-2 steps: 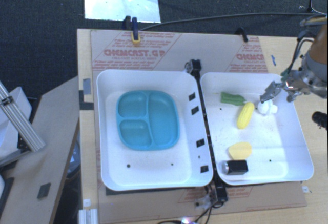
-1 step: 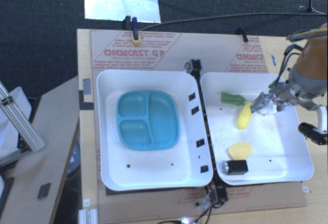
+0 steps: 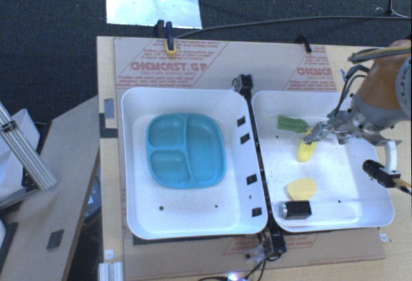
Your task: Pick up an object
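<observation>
In the right bin (image 3: 360,209) lie a green piece (image 3: 293,123) at the back, a small yellow piece (image 3: 305,151) in the middle, a wider yellow piece (image 3: 301,188) nearer the front, and a black block (image 3: 297,209) at the front left. My gripper (image 3: 315,135) reaches in from the right. Its tip is low, just above the upper end of the small yellow piece and just right of the green piece. Nothing is visibly lifted.
The left bin (image 3: 138,209) holds a blue divided plate (image 3: 187,150). A black divider with clips (image 3: 252,151) runs between the bins. A dark cylindrical part (image 3: 380,173) juts over the right bin's right rim. The arm's orange band (image 3: 386,80) hangs above the bin's back right.
</observation>
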Robot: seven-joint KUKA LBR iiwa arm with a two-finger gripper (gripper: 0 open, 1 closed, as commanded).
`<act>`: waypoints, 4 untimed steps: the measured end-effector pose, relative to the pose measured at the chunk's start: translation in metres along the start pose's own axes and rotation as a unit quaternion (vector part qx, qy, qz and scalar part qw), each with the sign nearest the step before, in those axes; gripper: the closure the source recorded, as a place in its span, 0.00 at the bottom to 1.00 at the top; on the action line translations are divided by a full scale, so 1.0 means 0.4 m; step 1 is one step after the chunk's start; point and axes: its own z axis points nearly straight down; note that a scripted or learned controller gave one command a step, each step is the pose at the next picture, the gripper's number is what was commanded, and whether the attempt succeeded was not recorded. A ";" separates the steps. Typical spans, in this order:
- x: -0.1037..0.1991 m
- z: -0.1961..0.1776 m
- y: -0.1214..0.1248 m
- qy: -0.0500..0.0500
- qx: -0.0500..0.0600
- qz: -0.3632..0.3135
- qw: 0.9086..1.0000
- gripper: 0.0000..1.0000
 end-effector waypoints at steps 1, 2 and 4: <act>-0.004 -0.037 0.007 -0.004 -0.005 -0.001 1.000 1.00; -0.022 -0.179 0.032 -0.003 0.001 -0.002 1.000 1.00; -0.030 -0.421 0.045 -0.003 0.002 -0.003 1.000 1.00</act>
